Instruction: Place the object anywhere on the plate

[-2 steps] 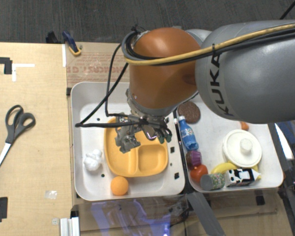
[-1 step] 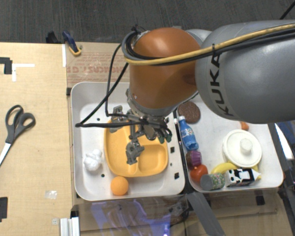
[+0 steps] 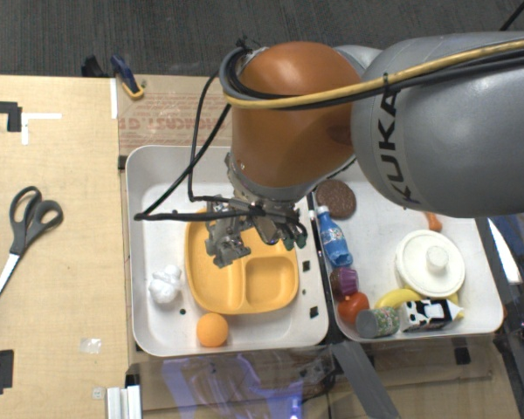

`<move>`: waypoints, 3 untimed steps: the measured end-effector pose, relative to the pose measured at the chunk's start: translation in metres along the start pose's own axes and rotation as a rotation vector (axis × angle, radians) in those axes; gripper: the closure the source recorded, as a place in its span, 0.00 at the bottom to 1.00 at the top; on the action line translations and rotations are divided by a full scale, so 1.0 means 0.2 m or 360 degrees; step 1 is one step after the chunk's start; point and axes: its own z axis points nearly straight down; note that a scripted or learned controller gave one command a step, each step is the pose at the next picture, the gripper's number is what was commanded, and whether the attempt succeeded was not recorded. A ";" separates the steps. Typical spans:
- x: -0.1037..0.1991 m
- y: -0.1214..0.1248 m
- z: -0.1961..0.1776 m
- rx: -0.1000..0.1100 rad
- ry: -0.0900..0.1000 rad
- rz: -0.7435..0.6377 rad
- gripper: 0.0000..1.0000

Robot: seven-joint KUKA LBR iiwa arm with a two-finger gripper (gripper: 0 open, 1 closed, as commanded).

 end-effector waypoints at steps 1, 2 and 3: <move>0.00 0.00 0.00 0.0000 0.0000 0.0000 0.00; -0.01 0.00 -0.05 -0.0002 -0.0004 0.0005 1.00; -0.01 0.00 -0.05 -0.0002 -0.0004 0.0006 0.00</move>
